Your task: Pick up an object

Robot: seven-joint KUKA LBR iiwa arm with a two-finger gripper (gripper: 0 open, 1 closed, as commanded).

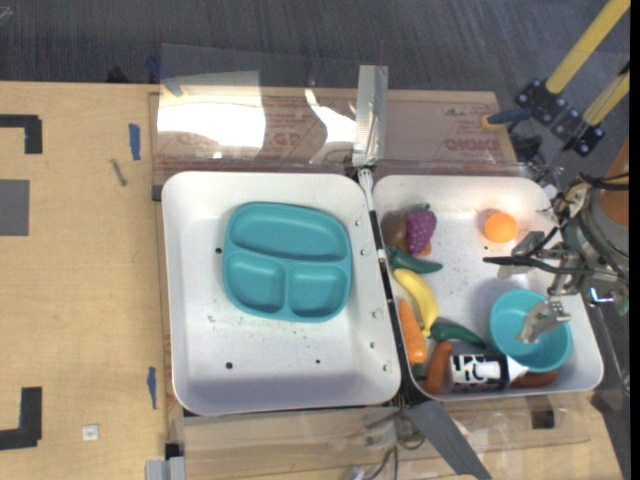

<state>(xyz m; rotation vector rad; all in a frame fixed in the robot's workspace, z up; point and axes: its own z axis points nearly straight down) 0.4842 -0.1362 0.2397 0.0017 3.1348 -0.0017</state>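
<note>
Teal bowl [528, 329] under claw [547, 320] in right bin [470, 200] | claw state unclear | banana [416, 295], orange [500, 226], grapes [420, 228] nearby | divided plate [288, 260] in left bin [190, 268]

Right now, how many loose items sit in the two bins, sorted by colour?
Teal: 2, divided plate and bowl
Orange: 2, round fruit and carrot
Purple: 1, grapes
Yellow: 1, banana
Black and white: 1, bottle
Total: 7 that I can tell apart; the dark green and reddish bits near the divider are too jumbled to count.
</note>
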